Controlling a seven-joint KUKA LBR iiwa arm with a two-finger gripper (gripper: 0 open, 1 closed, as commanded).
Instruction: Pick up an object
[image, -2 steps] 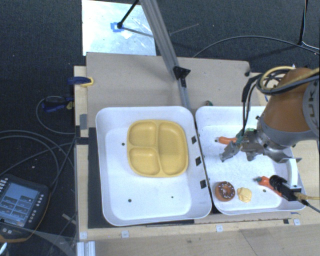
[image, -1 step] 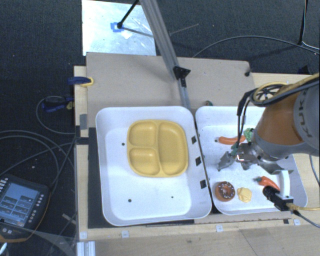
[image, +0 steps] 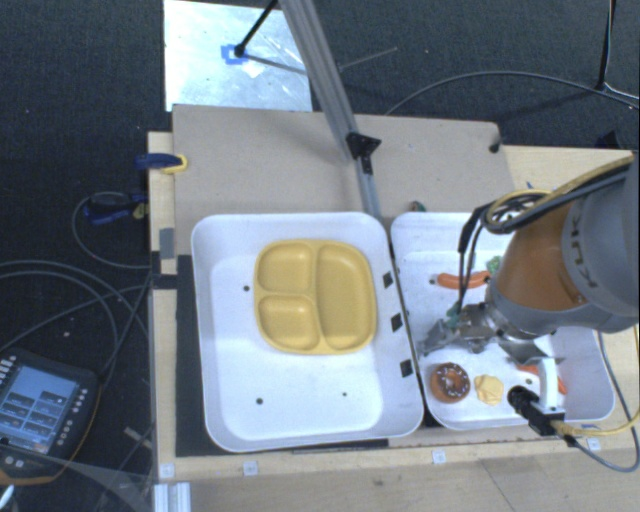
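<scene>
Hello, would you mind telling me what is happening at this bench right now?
A grey robot arm with an orange band is reaching from the right into the right bin, its tool low over the floor there. Close by lie a chocolate doughnut, a small yellow piece and an orange carrot-like item. Nothing is visibly gripped. The left bin holds a yellow divided plate, untouched.

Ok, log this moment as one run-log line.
arm: over right white bin | claw: above brown frosted doughnut | yellow divided plate: left bin
</scene>
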